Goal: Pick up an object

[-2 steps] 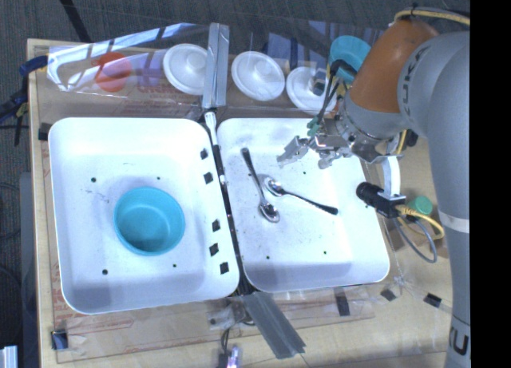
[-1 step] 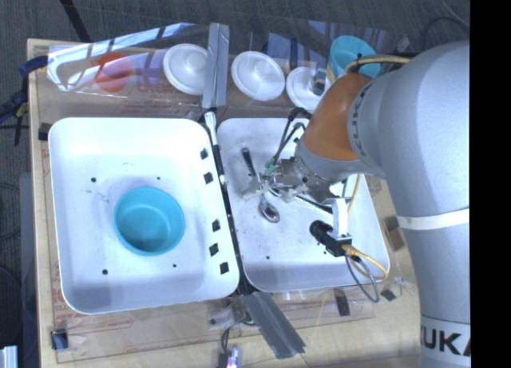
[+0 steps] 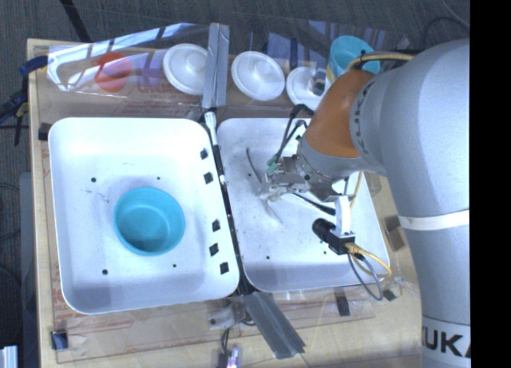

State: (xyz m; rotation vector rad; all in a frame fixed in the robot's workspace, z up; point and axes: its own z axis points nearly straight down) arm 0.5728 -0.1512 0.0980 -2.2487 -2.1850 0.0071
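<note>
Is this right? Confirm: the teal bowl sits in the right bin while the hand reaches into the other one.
Not quite. The camera view shows the teal bowl in the left bin; the hand is over the right bin.

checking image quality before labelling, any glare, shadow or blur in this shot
Camera view: glare streaks the clear sheet along the back of the bench; the left bin is bright white with a soft shadow around the blue bowl; the arm looms large at the right and covers part of the right bin; the gripper looks thin and slightly blurred.
</note>
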